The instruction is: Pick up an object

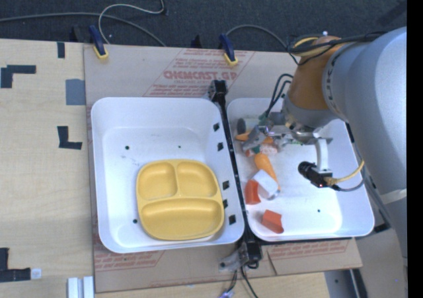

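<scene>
- I see the gripper (268,137) low in the right bin (330,214), at its upper left, over a cluster of small toys (254,137).
- I cannot tell how its fingers stand; the wrist blurs them.
- An orange piece (266,164), white block (268,186) and two red blocks (271,221) lie just below.
- A yellow divided plate (179,199) sits in the left bin (158,118).

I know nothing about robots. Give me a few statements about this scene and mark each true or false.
1. A yellow tray lies in the left bin. True.
2. The small items lie in the left bin. False: they lie in the right bin.
3. The pincer is over the right bin. True.
4. The tray has one compartment. False: it has three.
5. A red block lies near the right bin's front edge. True.
</scene>
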Available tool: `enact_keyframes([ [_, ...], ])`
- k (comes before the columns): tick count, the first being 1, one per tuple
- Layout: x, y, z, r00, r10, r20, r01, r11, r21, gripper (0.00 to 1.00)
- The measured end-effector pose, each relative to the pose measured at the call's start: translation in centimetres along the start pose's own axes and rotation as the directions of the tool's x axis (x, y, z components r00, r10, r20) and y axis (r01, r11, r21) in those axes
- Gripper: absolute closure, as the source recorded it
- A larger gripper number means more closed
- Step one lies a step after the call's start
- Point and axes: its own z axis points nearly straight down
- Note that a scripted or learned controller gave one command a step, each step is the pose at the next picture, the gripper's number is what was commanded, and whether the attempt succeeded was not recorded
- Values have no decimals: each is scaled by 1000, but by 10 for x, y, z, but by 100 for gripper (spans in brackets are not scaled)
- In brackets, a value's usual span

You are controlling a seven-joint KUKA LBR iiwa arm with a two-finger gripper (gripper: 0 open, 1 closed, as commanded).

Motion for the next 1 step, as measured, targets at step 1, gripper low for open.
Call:
enact_keyframes([
  [1, 46, -40, -89, 1000, -1, -4, 1, 1000, 0, 100],
])
